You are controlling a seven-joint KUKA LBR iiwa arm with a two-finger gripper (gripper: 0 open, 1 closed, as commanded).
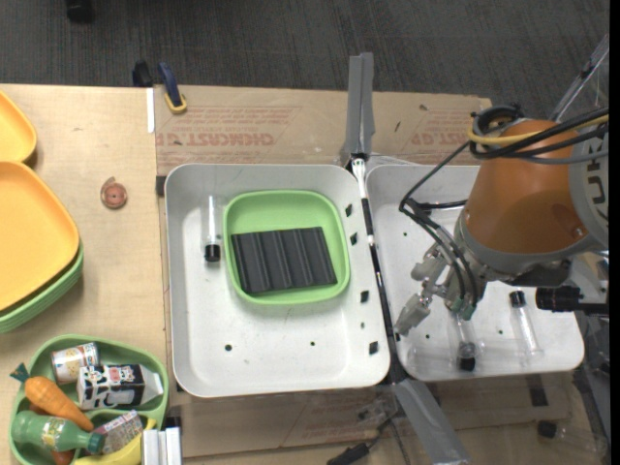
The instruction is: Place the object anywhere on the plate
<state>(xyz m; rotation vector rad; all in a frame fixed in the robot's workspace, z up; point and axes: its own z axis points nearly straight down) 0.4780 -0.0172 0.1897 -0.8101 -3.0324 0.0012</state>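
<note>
A green square plate (287, 212) lies in the left bin (281, 361), toward its back. A dark grey ribbed slab (287, 259) rests flat on the plate and covers most of its floor. My gripper (419, 293) hangs over the left part of the right bin (426, 361), under the arm's orange band (523, 201). Its two fingers stand apart and open, with nothing between them. It is well to the right of the plate, past the wall between the bins.
A clear tube with a black cap (211, 229) lies in the left bin beside the plate's left edge. Two similar tubes (523, 322) (465, 347) lie in the right bin near its front. Yellow plates (34, 235) and a bowl of toy food (82, 395) sit on the bench at left.
</note>
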